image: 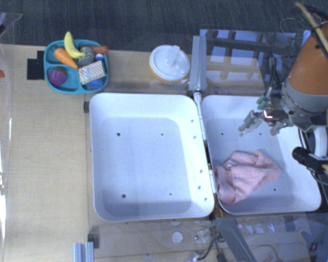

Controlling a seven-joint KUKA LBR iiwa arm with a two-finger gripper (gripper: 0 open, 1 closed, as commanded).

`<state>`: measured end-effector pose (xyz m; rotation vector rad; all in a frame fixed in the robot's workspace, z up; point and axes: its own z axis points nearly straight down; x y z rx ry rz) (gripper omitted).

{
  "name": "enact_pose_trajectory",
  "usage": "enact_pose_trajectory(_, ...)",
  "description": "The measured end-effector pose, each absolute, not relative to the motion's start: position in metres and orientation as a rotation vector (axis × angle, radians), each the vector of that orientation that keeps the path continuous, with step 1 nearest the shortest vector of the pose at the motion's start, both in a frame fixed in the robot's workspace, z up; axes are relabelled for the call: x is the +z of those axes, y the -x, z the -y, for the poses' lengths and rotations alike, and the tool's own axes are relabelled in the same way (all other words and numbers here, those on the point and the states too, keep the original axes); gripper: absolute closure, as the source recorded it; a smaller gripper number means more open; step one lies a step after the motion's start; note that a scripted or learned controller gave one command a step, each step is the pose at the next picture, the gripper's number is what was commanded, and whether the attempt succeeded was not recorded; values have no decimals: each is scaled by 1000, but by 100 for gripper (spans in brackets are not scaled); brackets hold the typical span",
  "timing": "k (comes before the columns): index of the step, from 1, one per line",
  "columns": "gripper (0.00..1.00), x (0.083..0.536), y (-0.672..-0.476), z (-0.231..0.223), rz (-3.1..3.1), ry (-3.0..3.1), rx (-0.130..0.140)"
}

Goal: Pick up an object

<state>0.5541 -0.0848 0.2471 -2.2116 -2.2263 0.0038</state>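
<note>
A crumpled pink cloth [247, 174] lies in the right bin [295, 198], toward its front left corner. My gripper [261, 125] hangs over the back half of that bin, up and slightly right of the cloth and apart from it. Its fingers [247, 124] are spread open with nothing between them. The grey arm with its orange band [314, 64] comes in from the right edge.
The left bin [145, 105] sits beside the right one, with a raised divider [205, 146] between them. A blue tray [49, 86] of toy food rests at the back left of the bench. Behind the bins are a round white lid [169, 63] and a metal frame [246, 42].
</note>
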Motion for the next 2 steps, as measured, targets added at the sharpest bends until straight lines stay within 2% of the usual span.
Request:
enact_pose_trajectory(1, 0, 298, -586, 90, 2178, 2263, 2)
enact_pose_trajectory(2, 0, 183, -541, 142, 2572, 1796, 1)
